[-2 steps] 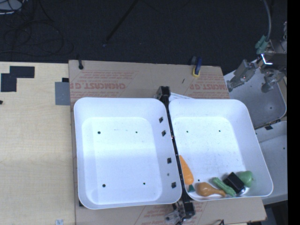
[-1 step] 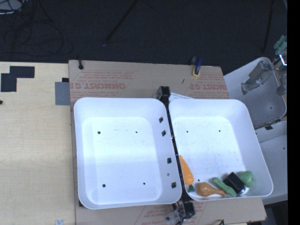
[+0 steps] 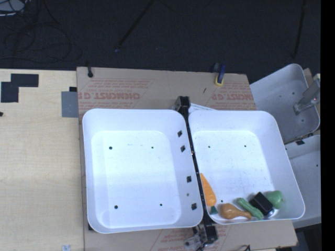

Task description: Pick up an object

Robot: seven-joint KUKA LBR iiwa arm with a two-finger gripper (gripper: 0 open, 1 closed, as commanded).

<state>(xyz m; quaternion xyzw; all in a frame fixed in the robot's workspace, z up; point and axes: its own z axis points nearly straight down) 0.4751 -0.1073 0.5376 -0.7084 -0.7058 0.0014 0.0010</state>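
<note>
At the right bin's (image 3: 278,125) near edge: orange carrot (image 3: 208,190), tan piece (image 3: 233,210), green pod (image 3: 249,207), black block (image 3: 261,203), green ball (image 3: 275,197), clustered. Gripper state: cannot tell.

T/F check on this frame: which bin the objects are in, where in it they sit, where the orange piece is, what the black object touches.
1. All loose objects lie in the right bin. True.
2. The objects are bunched in that bin's far corner. False: they sit along its near edge, toward the near right corner.
3. The orange object lies against the divider side of the right bin. True.
4. The black object sits alone, apart from the rest. False: it rests against the green object and the green stick.
5. A tan object lies in the left bin. False: it is in the right bin.
</note>
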